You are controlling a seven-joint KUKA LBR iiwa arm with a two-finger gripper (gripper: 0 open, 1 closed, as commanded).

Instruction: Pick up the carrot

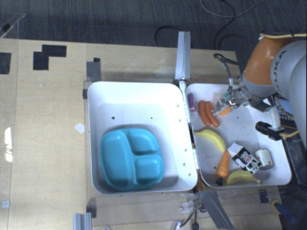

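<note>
The arm's bulk hides the right bin's [283,176] far right corner, and the gripper [229,101] is small and blurred — how it is set cannot be told. It hangs low over that bin's upper part, just beside the hot dog [208,113]. The carrot [223,164] lies well apart near the bin's front, between two bananas [213,139] — untouched.

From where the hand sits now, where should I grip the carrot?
Grip the carrot at its thick middle, coming straight down from above. It lies nearly upright in the view between two bananas with a small box close on its right, so close the fingers across its width.
</note>
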